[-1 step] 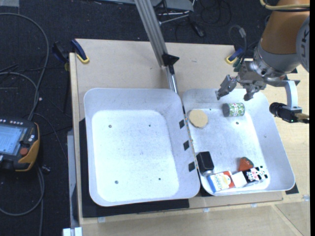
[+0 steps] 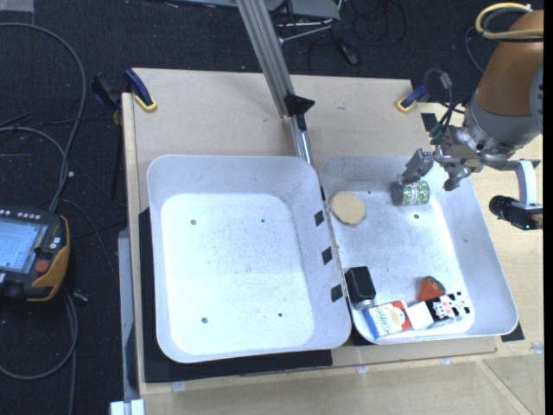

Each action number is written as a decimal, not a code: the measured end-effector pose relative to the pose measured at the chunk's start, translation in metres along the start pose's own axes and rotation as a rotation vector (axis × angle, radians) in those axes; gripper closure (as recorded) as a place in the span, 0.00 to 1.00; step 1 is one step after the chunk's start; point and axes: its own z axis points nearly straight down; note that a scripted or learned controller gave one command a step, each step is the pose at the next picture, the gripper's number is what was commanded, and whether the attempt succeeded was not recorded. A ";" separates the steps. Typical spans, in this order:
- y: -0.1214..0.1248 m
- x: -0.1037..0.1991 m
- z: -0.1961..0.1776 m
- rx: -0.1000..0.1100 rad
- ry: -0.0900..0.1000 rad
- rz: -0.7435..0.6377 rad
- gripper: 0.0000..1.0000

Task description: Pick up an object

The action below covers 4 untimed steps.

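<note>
Arm: grey with an orange band, reaching in from the upper right of the frame
Gripper (image 2: pixel 438 169): low over the upper right part of the right bin (image 2: pixel 484 258), fingers spread apart, pinching nothing
Green can (image 2: pixel 415 193): small, lying on its side in the right bin, just below and left of the gripper, close to its left finger; label too small to read
Tan disc (image 2: pixel 348 208): round, flat, in the upper left of the right bin near the divide
Black block (image 2: pixel 359 284): at the right bin's lower left edge
Carton (image 2: pixel 395 318): white, red and blue, lower part of the right bin; printing unreadable
Red piece (image 2: pixel 431 288): just above the carton's right end
Black-and-white item (image 2: pixel 450 308): spotted, right of the carton, touching it
Left bin (image 2: pixel 173 180): white, speckled floor
Handheld controller (image 2: pixel 30 253): far left, lit blue screen, text illegible
</note>
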 end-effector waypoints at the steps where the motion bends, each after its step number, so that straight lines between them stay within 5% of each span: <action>1: 0.021 -0.015 -0.055 -0.010 -0.001 -0.004 0.00; 2: 0.021 -0.014 -0.063 -0.006 0.000 -0.005 1.00; 3: -0.028 -0.013 0.124 -0.006 0.000 -0.004 1.00; 4: -0.028 -0.013 0.112 -0.009 -0.001 -0.004 1.00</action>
